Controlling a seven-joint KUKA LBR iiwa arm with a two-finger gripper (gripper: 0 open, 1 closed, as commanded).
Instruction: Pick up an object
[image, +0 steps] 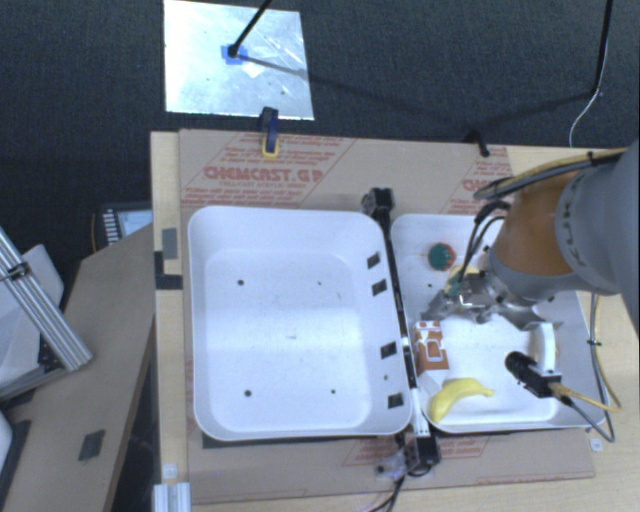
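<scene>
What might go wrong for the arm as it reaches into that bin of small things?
The orange-and-white box lies tight against the wall of the right bin, so the gripper may bump that wall. The banana lies close beside the box and could get nudged. The green ball might roll away if touched.

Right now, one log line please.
arm over right bin | banana, green ball, orange box in bin | nothing visibly gripped

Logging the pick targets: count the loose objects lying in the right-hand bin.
3. A green ball near the far wall, an orange-and-white box by the divider, and a yellow banana at the near edge. The arm covers part of the bin, so more may be hidden.
</scene>
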